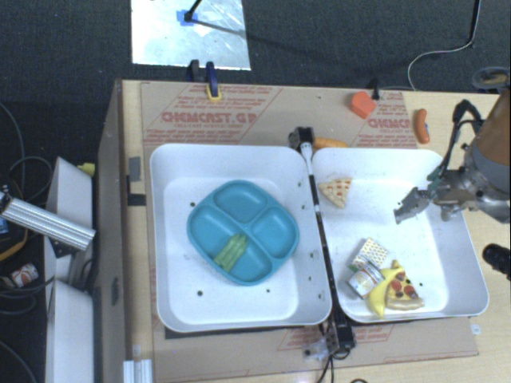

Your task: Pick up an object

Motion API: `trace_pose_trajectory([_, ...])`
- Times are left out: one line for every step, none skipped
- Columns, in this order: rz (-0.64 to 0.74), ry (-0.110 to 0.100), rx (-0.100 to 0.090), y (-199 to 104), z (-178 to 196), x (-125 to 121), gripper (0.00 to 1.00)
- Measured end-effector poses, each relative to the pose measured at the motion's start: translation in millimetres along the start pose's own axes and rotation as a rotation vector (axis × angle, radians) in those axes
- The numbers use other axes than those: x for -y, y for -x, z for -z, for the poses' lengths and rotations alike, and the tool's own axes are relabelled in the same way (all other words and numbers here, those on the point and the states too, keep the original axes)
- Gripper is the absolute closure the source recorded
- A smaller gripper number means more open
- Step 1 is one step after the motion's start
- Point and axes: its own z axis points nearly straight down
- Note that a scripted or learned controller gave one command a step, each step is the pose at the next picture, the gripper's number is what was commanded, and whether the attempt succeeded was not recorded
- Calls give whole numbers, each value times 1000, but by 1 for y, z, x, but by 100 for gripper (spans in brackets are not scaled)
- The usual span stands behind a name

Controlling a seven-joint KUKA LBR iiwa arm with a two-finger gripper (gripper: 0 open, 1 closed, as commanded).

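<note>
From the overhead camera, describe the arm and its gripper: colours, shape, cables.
The arm is a rounded grey body with an orange patch near the top right. A black cable loops along its near side. The gripper is a dark grey metal piece tapering to narrow tips, with a small teal-green spot behind it.

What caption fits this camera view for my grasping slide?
Gripper hovers over the right bin, with pizza slice and waffle wedge lying below; blue plate sits left.
</note>
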Motion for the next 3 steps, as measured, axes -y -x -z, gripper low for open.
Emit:
trace_pose_trajectory([0, -3, 0, -7, -85, -55, 0])
trace_pose_trajectory([-2, 0, 0, 0, -183, -78, 0])
trace_pose_trajectory([1, 2, 1, 44, -182, -158, 0])
